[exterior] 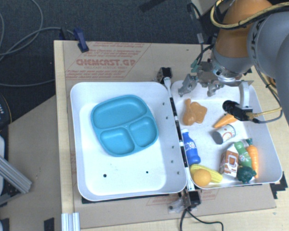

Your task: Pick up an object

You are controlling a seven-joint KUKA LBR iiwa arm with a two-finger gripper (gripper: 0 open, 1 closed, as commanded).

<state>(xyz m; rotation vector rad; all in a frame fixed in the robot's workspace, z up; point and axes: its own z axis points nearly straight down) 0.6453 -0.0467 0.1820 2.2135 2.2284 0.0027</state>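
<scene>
My gripper (pixel 200 86) hangs over the far end of the right bin (pixel 272 150), fingers spread open with nothing between them. Just in front of it lies a tan, lumpy food piece (pixel 194 112). An orange cone-shaped carrot (pixel 224 121) lies to the right of that, with a small grey-and-white can (pixel 221 136) below it. A blue bottle (pixel 190 148) rests along the bin's left wall. At the near end are a yellow corn cob (pixel 205 175), a brown box (pixel 229 162), a green bottle (pixel 242 149), a carrot (pixel 253 159) and broccoli (pixel 245 174).
The left bin (pixel 82 143) holds a blue divided plate (pixel 124 124). A clamp bar (pixel 176 129) runs between the two bins. The grey arm with its orange band (pixel 241 28) reaches in from the upper right.
</scene>
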